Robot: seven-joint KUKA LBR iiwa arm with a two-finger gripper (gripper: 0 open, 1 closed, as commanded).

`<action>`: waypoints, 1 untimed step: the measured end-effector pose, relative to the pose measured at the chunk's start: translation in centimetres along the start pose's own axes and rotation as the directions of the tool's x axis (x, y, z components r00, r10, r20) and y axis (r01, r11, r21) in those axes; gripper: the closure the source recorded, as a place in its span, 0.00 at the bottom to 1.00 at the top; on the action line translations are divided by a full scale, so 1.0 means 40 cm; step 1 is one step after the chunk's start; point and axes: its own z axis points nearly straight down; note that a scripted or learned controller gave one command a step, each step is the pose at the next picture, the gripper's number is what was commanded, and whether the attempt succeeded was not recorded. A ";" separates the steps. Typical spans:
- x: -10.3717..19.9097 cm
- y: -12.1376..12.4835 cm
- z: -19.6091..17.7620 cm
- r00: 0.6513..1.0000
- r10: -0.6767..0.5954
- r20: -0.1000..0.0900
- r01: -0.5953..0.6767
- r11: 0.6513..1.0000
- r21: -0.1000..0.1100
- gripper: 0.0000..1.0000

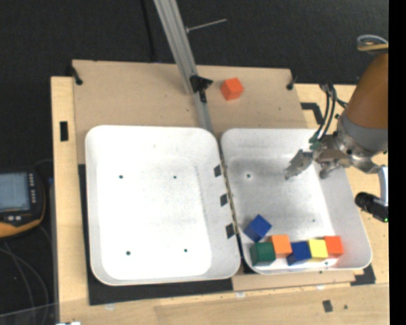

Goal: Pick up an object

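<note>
The gripper (310, 166) hovers open and empty over the right bin (271, 144); next it must descend toward the blocks (298, 248).

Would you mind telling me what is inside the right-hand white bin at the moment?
The right bin holds six blocks: blue, green, orange, blue, yellow, orange-red. The gripper covers some floor.
</note>
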 end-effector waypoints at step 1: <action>0.082 0.080 -0.234 1.000 -0.007 0.002 0.007 1.000 -0.009 0.00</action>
